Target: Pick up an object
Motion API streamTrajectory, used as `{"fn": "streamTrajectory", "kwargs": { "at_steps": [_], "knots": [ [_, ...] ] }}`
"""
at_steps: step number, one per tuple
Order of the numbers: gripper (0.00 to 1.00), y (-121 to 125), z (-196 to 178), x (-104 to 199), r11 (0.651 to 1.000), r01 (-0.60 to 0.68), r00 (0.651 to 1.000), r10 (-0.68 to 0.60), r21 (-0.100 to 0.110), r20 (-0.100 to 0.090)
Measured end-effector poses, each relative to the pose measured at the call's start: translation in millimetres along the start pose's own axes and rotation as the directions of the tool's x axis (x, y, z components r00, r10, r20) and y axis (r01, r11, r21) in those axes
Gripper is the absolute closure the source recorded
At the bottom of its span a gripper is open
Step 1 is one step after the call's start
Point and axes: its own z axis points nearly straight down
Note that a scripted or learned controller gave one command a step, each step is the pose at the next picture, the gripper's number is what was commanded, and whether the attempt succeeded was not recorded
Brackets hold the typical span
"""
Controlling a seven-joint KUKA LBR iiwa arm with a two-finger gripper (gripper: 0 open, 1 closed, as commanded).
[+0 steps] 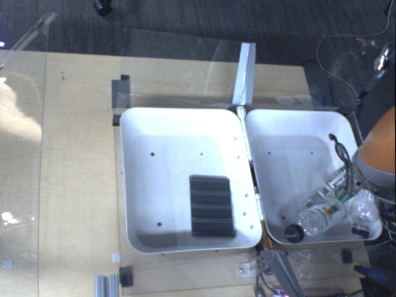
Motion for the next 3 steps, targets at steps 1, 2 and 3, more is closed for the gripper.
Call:
{"fn": "streamTrajectory", "kwargs": {
  "at_steps": [1, 2, 3],
  "knots": [
    [0.00, 5.0, -49.0, -13.4, 0.969, -0.247, 0.969, 0.247, 0.020, -0.009],
    [0.00, 40.2, 13.7, 35.1, 0.983, -0.183, 0.983, 0.183, 0.013, -0.007],
    [0.00, 68.8, 15.2, 22.1, 0.990, -0.139, 0.990, 0.139, 0.015, -0.010]
  ]
}}
